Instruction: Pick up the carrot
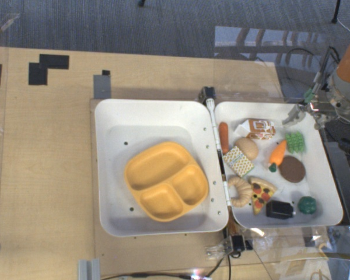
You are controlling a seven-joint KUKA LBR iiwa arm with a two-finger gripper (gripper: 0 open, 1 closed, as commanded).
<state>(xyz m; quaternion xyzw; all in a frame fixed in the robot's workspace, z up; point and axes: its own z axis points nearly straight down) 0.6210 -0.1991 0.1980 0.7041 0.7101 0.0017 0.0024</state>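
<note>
nearest the camera, in the right bin [332, 209], sit a black block [279, 209] and a dark green item [307, 204], with a pizza slice [260, 192] just left of them. carrot [277, 154] lies mid-bin, tilted – between a tan roll [247, 147] and a light green piece [295, 142], just above a brown disc [292, 169]. left bin [108, 156] holds a yellow divided plate [166, 181]. gripper [308, 105] hangs over the right bin's far corner, well apart from the carrot – finger state cannot be told.
</note>
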